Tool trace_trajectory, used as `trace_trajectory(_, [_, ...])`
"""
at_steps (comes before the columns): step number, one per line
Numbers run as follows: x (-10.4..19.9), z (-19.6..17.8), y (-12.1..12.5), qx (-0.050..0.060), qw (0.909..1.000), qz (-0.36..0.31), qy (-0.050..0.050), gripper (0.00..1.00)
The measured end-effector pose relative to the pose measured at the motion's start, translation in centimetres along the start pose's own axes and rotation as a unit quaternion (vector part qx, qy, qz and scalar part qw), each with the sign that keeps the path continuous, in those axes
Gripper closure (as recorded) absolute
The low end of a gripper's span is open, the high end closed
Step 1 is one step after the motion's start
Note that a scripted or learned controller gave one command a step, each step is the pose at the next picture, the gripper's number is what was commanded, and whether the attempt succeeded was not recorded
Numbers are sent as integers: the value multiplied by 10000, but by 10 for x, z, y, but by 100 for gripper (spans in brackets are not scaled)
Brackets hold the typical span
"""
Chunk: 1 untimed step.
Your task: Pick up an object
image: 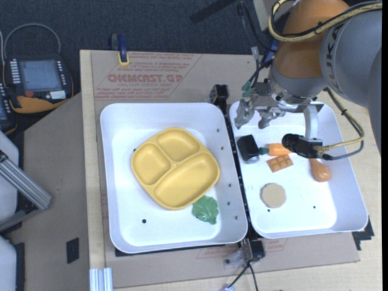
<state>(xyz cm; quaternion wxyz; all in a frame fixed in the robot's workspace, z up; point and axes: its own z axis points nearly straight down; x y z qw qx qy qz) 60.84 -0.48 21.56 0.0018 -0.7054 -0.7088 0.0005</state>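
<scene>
The jaws (253, 117) hang spread and empty over the far left corner of the right bin (348, 214). Just below them lies a black block (247, 147), nothing gripped. Beside it, to the jaws' lower right, sit a carrot (276, 150), a brown waffle piece (279, 162) and a tan round cookie (273, 195). Way off to the jaws' lower left, the other bin (115, 180) carries a yellow divided plate (176, 167) and a green lettuce piece (206, 209).
</scene>
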Motion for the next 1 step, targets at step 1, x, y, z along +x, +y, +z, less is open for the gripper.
trace_trajectory(1, [50,9,-22,5,10000,-1,3,100])
